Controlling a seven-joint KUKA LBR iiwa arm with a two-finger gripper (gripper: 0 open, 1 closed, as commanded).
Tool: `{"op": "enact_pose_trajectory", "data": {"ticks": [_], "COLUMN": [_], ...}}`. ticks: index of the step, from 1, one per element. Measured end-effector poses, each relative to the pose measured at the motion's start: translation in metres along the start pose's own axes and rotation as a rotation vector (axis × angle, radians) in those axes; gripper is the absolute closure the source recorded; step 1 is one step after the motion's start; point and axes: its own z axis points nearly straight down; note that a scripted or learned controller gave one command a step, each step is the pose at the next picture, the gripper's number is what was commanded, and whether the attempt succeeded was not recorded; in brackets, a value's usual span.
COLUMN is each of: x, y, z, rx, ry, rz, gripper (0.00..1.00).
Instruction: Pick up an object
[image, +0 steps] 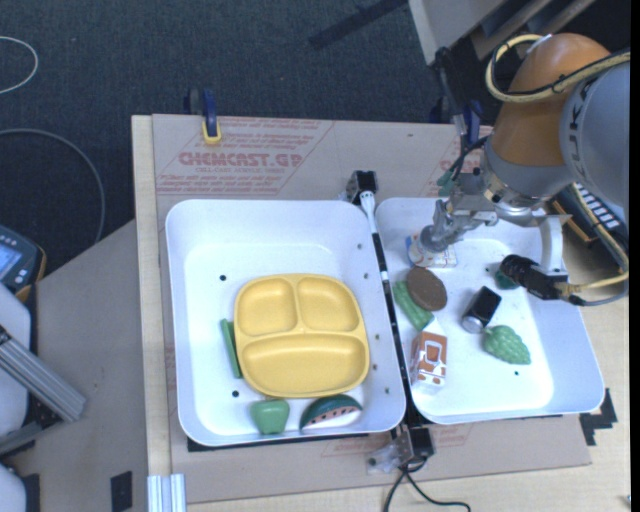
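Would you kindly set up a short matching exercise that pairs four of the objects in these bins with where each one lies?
Things:
1. yellow divided plate
2. watermelon slice
3. brown disc
4. green bumpy piece

Places:
A. right bin, toward its right side
B. left bin, near front edge
C. left bin, middle
D. right bin, just below the end effector

Pairs: 1-C, 2-B, 3-D, 4-A

dark carpet floor (90, 70) with a thin pale cable (95, 180) looped across it, evenly lit
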Motion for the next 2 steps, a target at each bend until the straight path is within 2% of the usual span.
{"op": "enact_pose_trajectory", "data": {"ticks": [1,2], "x": [0.066,0.06], "y": [-0.033,-0.082], "z": [0.005,-0.097], "rx": [0.016,0.0], "ry": [0.001,-0.001], "rz": [0.004,0.01], "gripper": [1.0,1.0]}}
